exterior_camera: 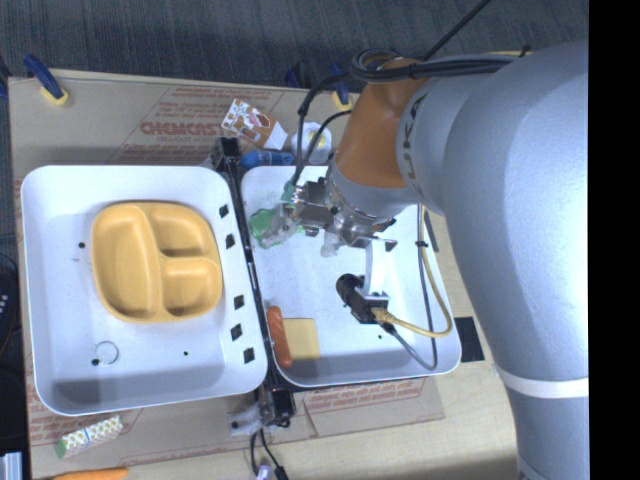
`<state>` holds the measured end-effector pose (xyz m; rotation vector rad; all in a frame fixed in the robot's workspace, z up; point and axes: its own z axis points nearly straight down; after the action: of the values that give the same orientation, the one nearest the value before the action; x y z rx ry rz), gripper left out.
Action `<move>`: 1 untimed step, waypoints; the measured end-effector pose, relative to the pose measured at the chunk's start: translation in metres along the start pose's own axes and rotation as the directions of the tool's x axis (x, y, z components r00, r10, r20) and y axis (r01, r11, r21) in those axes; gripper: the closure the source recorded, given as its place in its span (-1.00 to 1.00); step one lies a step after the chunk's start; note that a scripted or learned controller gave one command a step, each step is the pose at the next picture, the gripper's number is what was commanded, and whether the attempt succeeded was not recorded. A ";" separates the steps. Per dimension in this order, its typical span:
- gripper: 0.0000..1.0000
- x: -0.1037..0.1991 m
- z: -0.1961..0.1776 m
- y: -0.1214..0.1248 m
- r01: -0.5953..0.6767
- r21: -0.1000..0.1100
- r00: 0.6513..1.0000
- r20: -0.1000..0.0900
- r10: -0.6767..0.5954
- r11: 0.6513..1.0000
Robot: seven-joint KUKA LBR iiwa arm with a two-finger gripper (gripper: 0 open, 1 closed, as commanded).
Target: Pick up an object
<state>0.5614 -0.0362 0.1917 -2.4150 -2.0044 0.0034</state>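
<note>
Camera view: you have the gripper (305, 218) low in the right bin (420, 363), at its upper left corner, right beside a small green object (265, 225) that touches the bin's wall. That closeness suggests the green piece is your target. You cannot tell how the gripper is set, nor whether it has the piece. A yellow block (301, 337) and an orange stick (278, 334) lie near the front wall. The left bin (60, 388) carries a yellow divided tray (157, 260).

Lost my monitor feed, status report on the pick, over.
Gripper low in right bin, at green object; grasp unconfirmed. Yellow block and orange piece untouched. Yellow tray in left bin.
</note>
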 end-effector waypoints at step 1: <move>-1.00 -0.102 0.080 -0.011 0.241 0.002 0.970 0.000 -0.241 0.970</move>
<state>0.5320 -0.1343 0.1121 -2.1523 -2.2820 0.0044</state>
